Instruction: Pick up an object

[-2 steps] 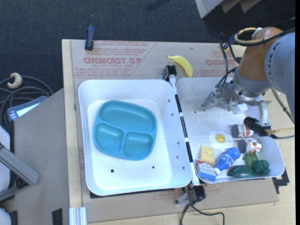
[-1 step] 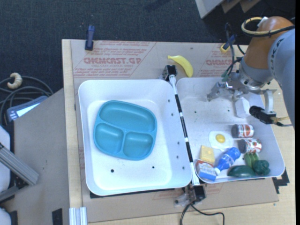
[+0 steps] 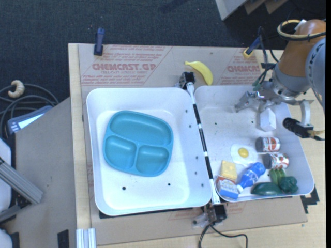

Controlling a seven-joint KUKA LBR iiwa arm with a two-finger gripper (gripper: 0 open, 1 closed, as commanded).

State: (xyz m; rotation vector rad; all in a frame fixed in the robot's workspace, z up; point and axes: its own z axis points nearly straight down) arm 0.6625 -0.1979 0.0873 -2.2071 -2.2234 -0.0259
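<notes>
On the counter (image 3: pixel 129 66), the left bin (image 3: pixel 98 107) holds a blue divided plate (image 3: pixel 138 143). Behind the bins lies a banana (image 3: pixel 200 71). Toys crowd the right bin's (image 3: pixel 217 107) near corner: a fried egg (image 3: pixel 241 152), cheese (image 3: pixel 229 169), a blue bottle (image 3: pixel 250 174), two cans (image 3: pixel 268 144), green vegetables (image 3: pixel 276 184). Above its far end hangs the gripper (image 3: pixel 257 101), fingers spread, nothing between them.

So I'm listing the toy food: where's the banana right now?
In the camera view, the banana lies on the cardboard outside both bins, just behind the top of the divider between them, nearer the right bin.
</notes>
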